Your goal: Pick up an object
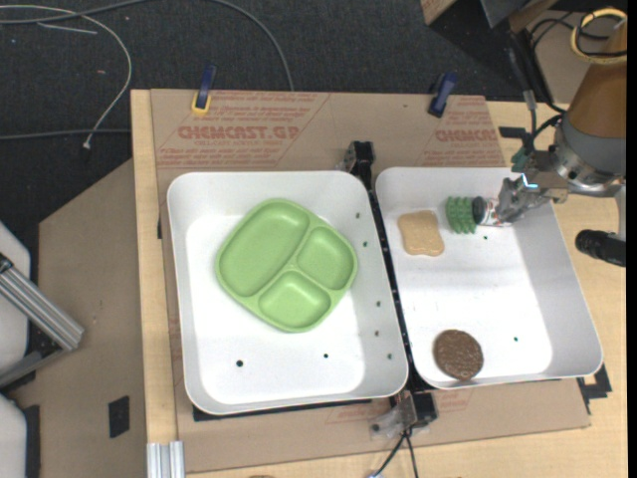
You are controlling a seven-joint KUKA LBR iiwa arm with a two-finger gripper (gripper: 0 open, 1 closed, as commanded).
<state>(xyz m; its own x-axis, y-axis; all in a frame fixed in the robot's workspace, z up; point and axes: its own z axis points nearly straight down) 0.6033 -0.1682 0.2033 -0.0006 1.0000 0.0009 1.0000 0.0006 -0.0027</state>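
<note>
Green ridged object (461, 214) sits near the far edge of the right bin (542, 297), and the gripper (504, 209) is right up against its right side, touching or nearly so — whether the fingers are spread or closed cannot be told. Just left of the green piece lies a tan bread-shaped item (421, 234). Down by the near edge rests a brown round patty (458, 354). Over in the left bin (199, 267), a green divided plate (287, 264) lies at the middle.
</note>
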